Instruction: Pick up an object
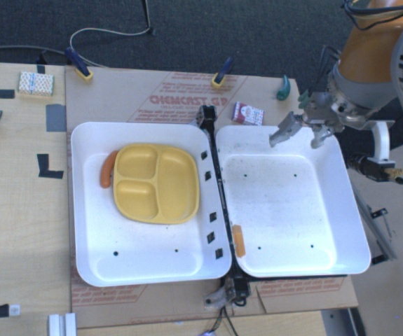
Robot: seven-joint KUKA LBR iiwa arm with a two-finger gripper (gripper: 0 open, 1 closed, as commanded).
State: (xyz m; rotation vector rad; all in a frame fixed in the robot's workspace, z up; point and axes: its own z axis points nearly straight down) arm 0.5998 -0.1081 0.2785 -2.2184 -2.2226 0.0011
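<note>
While the gripper [301,133] hung over the right bin's [341,187] far rim, its fingers spread wide and holding nothing, a small orange stick [238,241] lay against that bin's left wall. It looked light, stiff and smooth; pinching across its narrow middle seemed safest.

Bright, even overhead light, soft shadows, mild glare on the white bins [82,187], slightly soft focus overall.
</note>
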